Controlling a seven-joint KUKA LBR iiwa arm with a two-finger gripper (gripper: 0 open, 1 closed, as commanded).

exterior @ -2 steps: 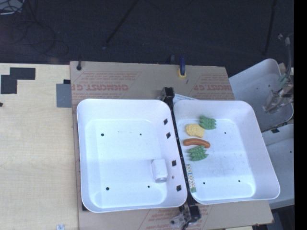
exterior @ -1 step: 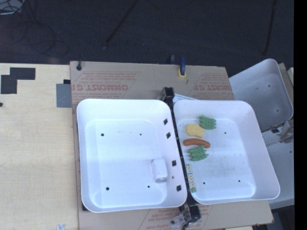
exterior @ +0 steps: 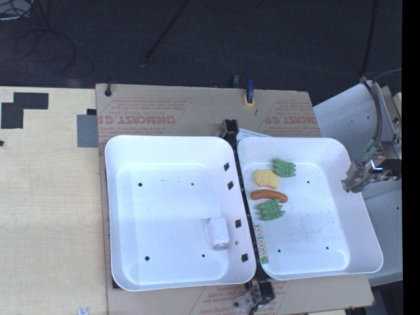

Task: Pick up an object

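Observation:
The right bin (exterior: 328, 254) holds several small toy foods near its left side: a green leafy piece (exterior: 284, 168), a yellow piece (exterior: 266, 178), a reddish sausage (exterior: 269, 195) and a second green piece (exterior: 270, 210). In the left bin (exterior: 151, 268) a white cylinder (exterior: 218, 233) lies near the lower right corner. My gripper (exterior: 354, 180) hangs at the right rim of the right bin, well to the right of the toy foods. Nothing shows in its grasp.
A black divider with clips (exterior: 237, 202) runs between the two bins. Both bins rest on a cardboard sheet (exterior: 170, 113) on a pale wooden bench (exterior: 46, 209). A blue and yellow clamp (exterior: 249, 92) sits at the cardboard's far edge.

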